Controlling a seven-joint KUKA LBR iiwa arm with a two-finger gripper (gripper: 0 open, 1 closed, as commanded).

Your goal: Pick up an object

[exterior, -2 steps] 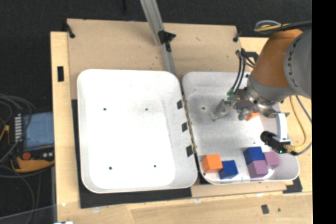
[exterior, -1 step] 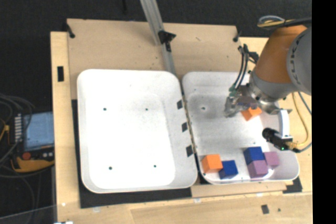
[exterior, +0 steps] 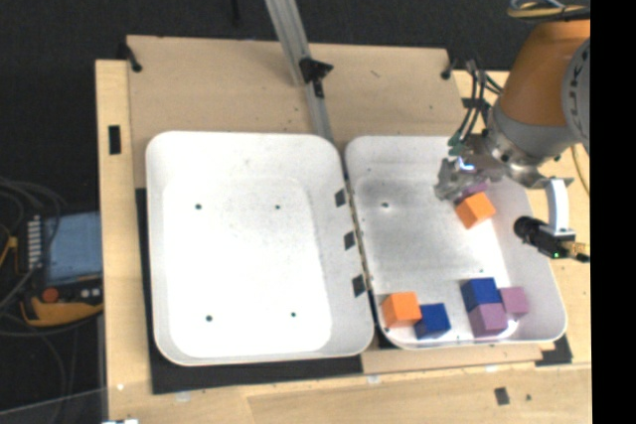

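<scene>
The two-finger gripper (exterior: 459, 182) hangs at the frame's right, directly above a small orange block (exterior: 476, 210) in the right white bin (exterior: 397, 176); I cannot tell its state.

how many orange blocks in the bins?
2. One orange block sits at the near edge of the right bin, beside a blue block. The other orange block is just under the pincer.

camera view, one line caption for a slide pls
Gripper poised above an orange block in the right bin; five more blocks along its near edge.
</scene>
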